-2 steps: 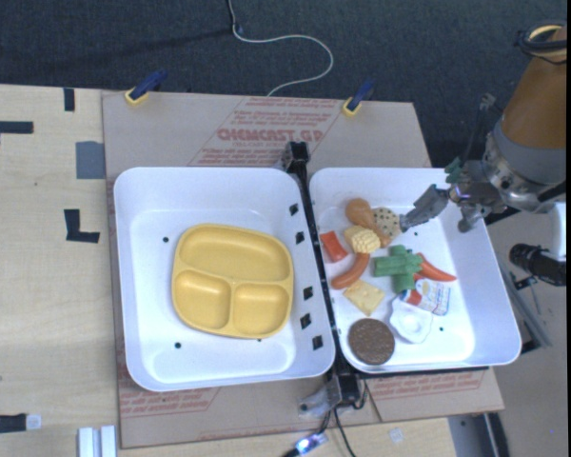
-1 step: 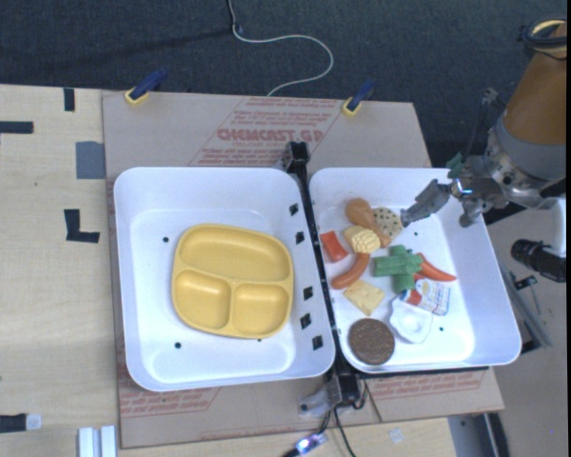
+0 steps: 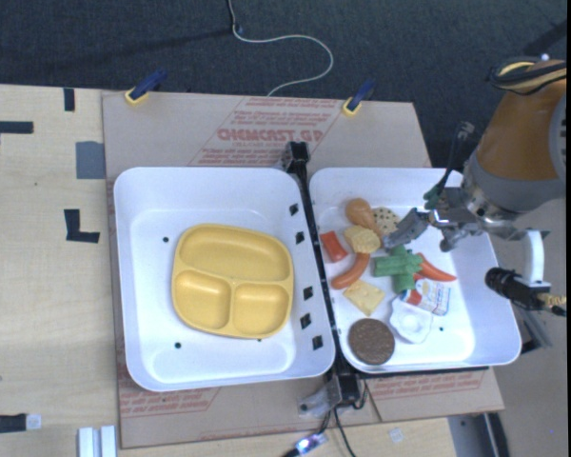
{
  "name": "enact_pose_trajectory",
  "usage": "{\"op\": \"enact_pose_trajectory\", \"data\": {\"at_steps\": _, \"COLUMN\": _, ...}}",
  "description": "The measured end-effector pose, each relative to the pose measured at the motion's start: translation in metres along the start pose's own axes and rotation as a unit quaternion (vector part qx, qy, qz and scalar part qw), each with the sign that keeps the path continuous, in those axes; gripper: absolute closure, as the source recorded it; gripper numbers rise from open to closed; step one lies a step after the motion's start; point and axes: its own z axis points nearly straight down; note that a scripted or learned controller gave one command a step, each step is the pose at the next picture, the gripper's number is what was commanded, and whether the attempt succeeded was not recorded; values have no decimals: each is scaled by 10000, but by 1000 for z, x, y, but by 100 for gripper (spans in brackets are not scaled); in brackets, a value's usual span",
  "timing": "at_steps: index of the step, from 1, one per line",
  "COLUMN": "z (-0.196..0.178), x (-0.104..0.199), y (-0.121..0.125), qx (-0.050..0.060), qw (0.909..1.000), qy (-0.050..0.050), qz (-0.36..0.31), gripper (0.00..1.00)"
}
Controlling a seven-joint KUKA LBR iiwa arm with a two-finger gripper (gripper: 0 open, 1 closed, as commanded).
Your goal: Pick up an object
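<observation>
Over the right bin (image 3: 476, 346), gripper (image 3: 406, 229) hangs low above the toy-food pile, likely lining up on the green piece (image 3: 397, 266) just beneath; finger state cannot be told; yellow tray (image 3: 233, 279) sits apart in the left bin (image 3: 138, 255).

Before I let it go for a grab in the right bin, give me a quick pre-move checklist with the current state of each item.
1. Gripper above the right bin: ok.
2. Finger opening: cannot tell.
3. Nothing seen held yet: ok.
4. Target isolated: not ok; green piece, hot dog and cheese wedge crowd together.
5. Easier pick available: ok; brown cookie lies apart near the front wall.
6. Yellow tray in the left bin, out of the way: ok.
</observation>
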Motion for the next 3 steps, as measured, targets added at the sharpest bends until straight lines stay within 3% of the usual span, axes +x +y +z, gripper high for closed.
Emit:
{"op": "enact_pose_trajectory", "data": {"at_steps": 2, "z": 92, "x": 0, "y": 8, "qx": -13, "qw": 10000, "qy": -5, "qz": -3, "gripper": 0}}
{"op": "enact_pose_trajectory", "data": {"at_steps": 3, "z": 130, "x": 0, "y": 12, "qx": -70, "qw": 10000, "qy": -1, "qz": -9, "gripper": 0}}
